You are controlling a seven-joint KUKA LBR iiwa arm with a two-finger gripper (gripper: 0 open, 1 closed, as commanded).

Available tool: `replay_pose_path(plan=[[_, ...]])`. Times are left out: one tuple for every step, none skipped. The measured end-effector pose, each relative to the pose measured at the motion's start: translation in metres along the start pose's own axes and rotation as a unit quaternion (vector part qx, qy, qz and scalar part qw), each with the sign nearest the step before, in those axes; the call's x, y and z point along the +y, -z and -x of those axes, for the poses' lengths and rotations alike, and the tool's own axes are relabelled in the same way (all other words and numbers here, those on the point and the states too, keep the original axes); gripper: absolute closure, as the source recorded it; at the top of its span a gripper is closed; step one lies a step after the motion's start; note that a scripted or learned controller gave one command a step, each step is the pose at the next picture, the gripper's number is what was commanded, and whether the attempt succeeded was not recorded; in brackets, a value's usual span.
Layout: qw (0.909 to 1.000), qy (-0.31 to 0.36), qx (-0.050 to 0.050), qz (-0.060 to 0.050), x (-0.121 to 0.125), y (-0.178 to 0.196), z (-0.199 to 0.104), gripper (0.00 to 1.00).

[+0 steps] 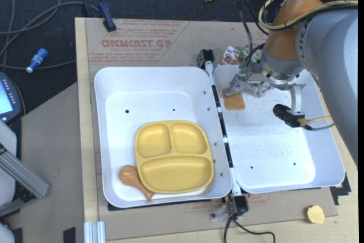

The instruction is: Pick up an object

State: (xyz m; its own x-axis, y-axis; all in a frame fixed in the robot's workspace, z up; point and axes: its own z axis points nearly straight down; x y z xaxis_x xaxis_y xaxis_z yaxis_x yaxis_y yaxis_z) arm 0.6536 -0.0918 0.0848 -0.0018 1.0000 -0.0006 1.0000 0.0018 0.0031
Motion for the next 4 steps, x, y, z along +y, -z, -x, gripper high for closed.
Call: replay_pose_path(plan=[[1.0, 0.0, 0.0, 0.0, 0.014, 0.0, 0.004, 0.0], [1.0, 0.001, -0.001, 0.002, 0.014, 0.011, 0.004, 1.0], [1.0, 0.001, -0.001, 0.001, 0.014, 0.01, 0.004, 0.0], [1.0, -0.001, 0.001, -0.004, -0.008, -0.001, 0.003, 0.0]])
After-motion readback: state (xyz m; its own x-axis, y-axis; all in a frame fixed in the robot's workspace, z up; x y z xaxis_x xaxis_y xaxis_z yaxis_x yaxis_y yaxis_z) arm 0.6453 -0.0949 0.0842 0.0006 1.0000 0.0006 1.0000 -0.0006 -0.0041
